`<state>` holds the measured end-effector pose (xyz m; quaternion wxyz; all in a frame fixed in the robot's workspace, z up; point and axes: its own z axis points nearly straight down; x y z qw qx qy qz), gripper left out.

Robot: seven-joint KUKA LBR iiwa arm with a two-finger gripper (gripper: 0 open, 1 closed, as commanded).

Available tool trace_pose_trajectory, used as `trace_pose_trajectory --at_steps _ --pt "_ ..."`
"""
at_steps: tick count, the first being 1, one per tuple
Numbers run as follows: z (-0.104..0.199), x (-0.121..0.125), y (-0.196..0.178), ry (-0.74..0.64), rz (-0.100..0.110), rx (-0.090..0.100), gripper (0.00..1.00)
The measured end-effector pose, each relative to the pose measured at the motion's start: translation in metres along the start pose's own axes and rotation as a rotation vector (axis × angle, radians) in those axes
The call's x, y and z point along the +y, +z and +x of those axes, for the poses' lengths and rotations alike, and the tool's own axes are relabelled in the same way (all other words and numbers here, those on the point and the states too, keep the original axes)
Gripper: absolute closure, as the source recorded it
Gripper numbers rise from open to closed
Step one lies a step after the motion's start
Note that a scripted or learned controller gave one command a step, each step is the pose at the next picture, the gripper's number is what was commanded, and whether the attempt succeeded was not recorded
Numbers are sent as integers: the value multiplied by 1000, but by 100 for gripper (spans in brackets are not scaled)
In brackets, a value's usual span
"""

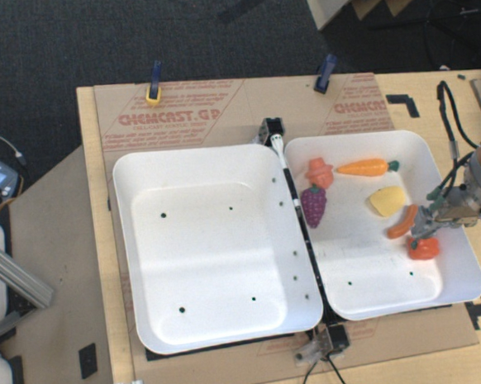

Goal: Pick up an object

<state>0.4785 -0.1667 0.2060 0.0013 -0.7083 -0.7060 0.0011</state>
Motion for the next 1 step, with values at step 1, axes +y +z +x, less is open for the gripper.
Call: trace_pose_trajectory --at_steps 1 --pt "-62 1 -67 2 -12 -8 100"
